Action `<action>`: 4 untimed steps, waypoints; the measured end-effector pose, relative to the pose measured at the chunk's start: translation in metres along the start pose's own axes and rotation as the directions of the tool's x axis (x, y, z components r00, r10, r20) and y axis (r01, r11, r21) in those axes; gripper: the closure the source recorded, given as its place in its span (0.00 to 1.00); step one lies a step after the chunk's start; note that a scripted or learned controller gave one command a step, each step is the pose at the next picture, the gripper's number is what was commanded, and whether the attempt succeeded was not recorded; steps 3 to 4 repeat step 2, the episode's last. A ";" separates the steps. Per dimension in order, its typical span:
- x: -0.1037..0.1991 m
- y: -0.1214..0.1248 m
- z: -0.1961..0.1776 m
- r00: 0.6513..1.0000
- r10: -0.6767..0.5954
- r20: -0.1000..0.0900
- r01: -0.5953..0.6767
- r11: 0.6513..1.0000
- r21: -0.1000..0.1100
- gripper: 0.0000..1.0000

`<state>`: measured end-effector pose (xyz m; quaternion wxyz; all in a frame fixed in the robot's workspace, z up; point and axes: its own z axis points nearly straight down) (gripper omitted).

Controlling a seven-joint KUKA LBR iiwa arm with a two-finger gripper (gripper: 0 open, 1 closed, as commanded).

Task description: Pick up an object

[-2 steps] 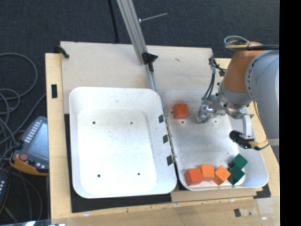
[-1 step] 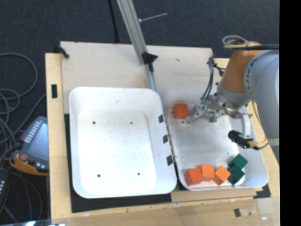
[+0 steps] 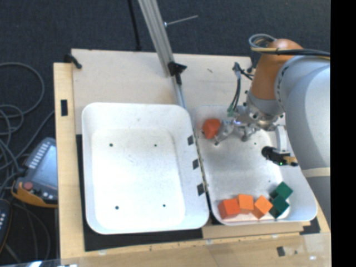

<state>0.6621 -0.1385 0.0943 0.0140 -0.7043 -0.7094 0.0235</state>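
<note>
The gripper (image 3: 231, 133) hangs open at the right bin's (image 3: 245, 168) far left edge, beside an orange ball (image 3: 211, 128). Blocks (image 3: 245, 204) crowd the near edge, with open floor between.

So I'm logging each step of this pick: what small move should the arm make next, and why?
Probably a short shift toward the orange ball and down. The gripper sits in the right bin just beside the ball, with nothing visibly between its fingers. The blocks lie farther off at the bin's near edge, so the ball is the closest target.
</note>
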 end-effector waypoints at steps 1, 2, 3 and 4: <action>-0.023 -0.022 -0.001 1.000 0.010 -0.011 -0.011 0.999 -0.051 0.00; -0.039 0.006 -0.004 1.000 0.004 -0.011 -0.005 0.998 -0.058 0.00; -0.039 0.006 -0.004 1.000 0.004 -0.011 -0.005 0.998 -0.058 0.00; -0.039 0.006 -0.004 1.000 0.004 -0.011 -0.005 0.998 -0.058 0.00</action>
